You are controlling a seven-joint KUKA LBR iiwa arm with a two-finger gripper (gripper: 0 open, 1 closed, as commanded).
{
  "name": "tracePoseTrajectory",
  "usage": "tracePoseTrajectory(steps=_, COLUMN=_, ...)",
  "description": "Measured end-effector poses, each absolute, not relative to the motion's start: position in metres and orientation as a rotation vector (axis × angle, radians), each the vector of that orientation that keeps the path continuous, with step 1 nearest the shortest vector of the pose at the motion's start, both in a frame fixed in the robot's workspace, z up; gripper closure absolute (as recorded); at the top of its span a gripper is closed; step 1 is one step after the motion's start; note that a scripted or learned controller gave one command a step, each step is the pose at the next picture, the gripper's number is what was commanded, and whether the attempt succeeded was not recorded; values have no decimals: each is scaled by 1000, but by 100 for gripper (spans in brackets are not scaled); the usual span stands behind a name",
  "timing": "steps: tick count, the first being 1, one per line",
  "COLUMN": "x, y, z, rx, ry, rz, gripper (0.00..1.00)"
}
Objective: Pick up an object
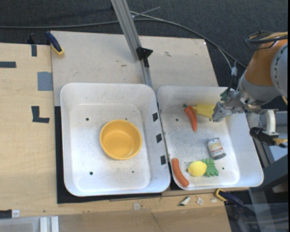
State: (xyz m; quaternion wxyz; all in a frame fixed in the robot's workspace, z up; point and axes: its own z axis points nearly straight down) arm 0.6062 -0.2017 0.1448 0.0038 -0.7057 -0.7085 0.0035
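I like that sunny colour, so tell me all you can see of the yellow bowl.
The bowl is round and yellow-orange, smooth like plastic, with a plain rim. It stands upright, open side up, with nothing visible inside. It sits alone near the middle of the left bin, resting on the bin's speckled white floor, apart from all four walls. Nothing else touches it.

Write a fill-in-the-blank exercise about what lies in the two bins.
1. The yellow bowl sits alone in the ____ bin.
2. The small can lies in the right bin, between the yellow wedge and the ____.
3. The end effector is beside the yellow wedge, near that bin's ____ edge.

Missing words: left; lemon; far
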Motion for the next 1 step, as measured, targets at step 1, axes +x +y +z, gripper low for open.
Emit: tracePoseTrajectory(steps=1, x=606, y=-201, z=89, rx=-2217, ry=-2221, rz=8, gripper=0)
